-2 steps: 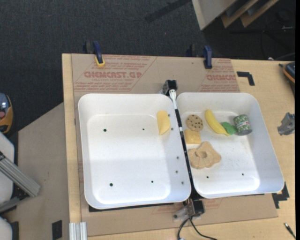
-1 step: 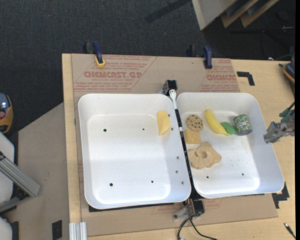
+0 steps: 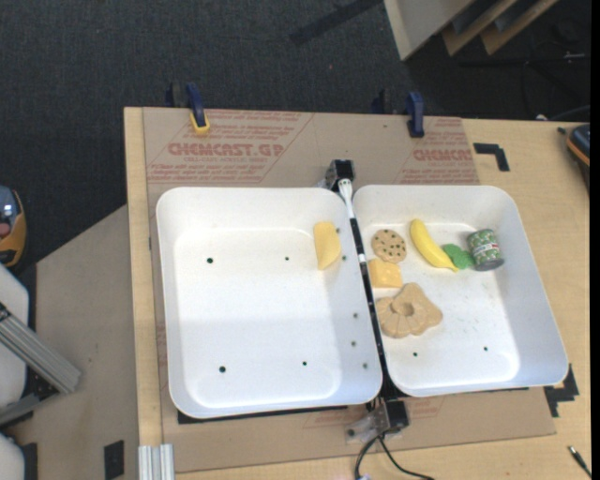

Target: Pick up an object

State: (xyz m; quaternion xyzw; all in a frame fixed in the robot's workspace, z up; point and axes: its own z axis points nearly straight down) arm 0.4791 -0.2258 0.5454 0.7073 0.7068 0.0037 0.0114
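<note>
Two white bins sat side by side on the bench, their inner rims touching. The left bin (image 3: 187,309) held one thing: a pale yellow wedge (image 3: 326,246) close against its right wall, towards the far end. The right bin (image 3: 525,309) held six things, all in its far half. I counted one round speckled cookie (image 3: 388,246), one banana (image 3: 430,245) just beside it, one small green piece (image 3: 457,255) touching the banana's near end, and one green can (image 3: 485,249) lying on its side next to that. Nearer the dividing rims lay one yellow block (image 3: 384,274), and just in front of it one tan, lumpy, pretzel-like piece (image 3: 409,312). That made seven loose objects in all, any of them free to be picked, none lifted off the bin floors. Whether the claw was released or clenched I could not tell.

The left bin's floor showed four small dark dots. The bins rested on a brown board (image 3: 281,141) printed with red lettering, and two blue clamps (image 3: 197,101) pinned its far edge. One black clip (image 3: 339,172) sat where the bins met at the far side, and a cable (image 3: 384,441) trailed off the near side. Around the bench lay dark carpet (image 3: 94,56), with a metal rail (image 3: 37,347) at the lower left and pale wooden furniture (image 3: 469,23) at the top right.
</note>
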